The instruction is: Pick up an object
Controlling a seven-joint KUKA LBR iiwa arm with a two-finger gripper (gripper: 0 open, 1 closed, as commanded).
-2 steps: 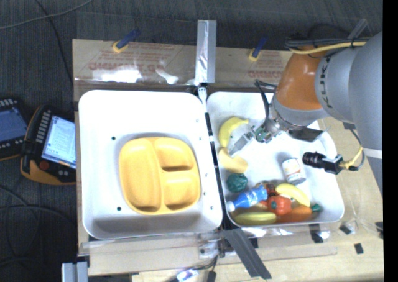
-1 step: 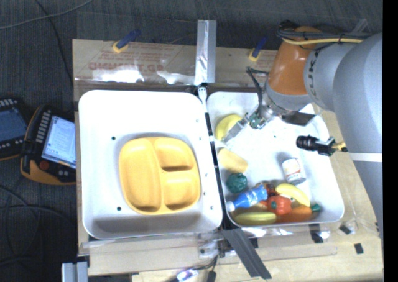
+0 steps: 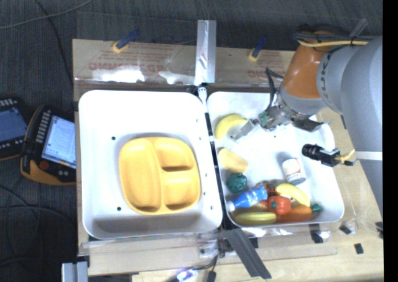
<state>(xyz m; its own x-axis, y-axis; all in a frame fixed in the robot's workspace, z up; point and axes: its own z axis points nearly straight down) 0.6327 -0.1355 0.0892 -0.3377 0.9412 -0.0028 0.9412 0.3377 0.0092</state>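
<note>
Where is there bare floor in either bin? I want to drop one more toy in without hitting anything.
Left bin: bare strips surround the yellow tray, widest along the top. Right bin: a small patch between the gripper and the white bottle. Its bottom edge is crowded with toy food, including the blue bottle.

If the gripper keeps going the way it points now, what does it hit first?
Most likely the yellow lemon-like toy at the right bin's upper left: the gripper points left at it and looks already against it, though height is unclear.
</note>
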